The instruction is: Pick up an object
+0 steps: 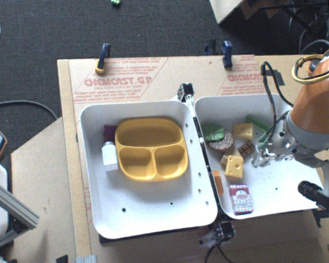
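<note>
Left bin (97, 208) has one yellow divided tray (151, 148) and one small white bottle (109, 156), right bin (289, 201) has two cheese wedges (233, 166), a red packet (241, 199) and a chocolate piece (246, 149) beside the gripper (263, 156), grip impossible to tell.

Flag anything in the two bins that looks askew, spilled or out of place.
Little stands out. The yellow divided tray sits flat in the left bin, a small white bottle against its left edge. An orange stick lies wedged along the right bin's left wall.
</note>
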